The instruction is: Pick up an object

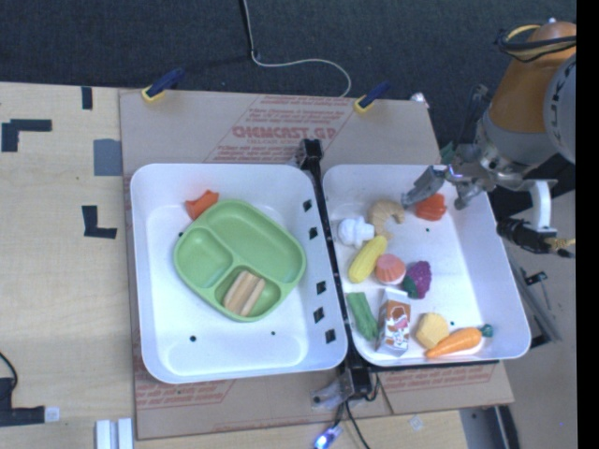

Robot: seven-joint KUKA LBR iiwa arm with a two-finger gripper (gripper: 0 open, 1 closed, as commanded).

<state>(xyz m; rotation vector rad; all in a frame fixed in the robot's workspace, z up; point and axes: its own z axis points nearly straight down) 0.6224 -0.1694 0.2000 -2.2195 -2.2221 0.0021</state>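
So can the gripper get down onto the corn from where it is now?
Probably yes. The gripper hangs over the right bin's far side, and the corn lies exposed nearby with nothing on top, though a white toy and a pink piece crowd it.

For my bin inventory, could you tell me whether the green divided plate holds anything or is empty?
Not empty: the green plate in the left bin holds a tan bread-like piece in its lower compartment.

Dark carpet lies behind a pale wooden bench topped with cardboard.
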